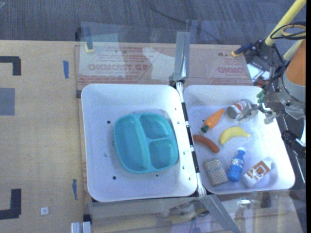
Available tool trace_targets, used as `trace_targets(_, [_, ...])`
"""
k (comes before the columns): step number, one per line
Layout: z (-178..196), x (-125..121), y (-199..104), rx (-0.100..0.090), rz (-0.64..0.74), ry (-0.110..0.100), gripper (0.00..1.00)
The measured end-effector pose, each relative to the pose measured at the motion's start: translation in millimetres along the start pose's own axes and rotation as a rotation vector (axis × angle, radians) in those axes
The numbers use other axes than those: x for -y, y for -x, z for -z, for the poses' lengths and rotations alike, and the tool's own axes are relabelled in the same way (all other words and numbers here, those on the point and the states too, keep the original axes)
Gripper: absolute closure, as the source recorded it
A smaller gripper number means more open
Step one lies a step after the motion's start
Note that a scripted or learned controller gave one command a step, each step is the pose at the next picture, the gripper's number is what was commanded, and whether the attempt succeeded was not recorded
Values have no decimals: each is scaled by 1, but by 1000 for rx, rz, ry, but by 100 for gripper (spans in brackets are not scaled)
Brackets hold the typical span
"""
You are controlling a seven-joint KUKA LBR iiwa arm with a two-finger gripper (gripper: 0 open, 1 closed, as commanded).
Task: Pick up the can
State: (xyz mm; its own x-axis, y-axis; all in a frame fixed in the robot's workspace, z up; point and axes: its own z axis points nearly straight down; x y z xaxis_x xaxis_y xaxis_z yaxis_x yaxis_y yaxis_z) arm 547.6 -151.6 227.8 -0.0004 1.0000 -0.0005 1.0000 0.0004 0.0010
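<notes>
Now | arm (291, 89) reaching in low | gripper (253, 111) beside can (237, 108)

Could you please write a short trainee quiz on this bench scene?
1. True or false: the tray lies in the left bin.
2. Which item lies nearest the pincer? A) bottle B) can C) sausage
3. Fill in: the banana lies in the ____ bin.

Key: 1 true; 2 B; 3 right.
</notes>
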Motion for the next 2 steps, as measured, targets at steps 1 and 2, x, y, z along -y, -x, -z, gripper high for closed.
trace_targets(1, [-72,-68,22,1,128,1,0])
trace_targets(2, [-139,-97,44,1,115,2,0])
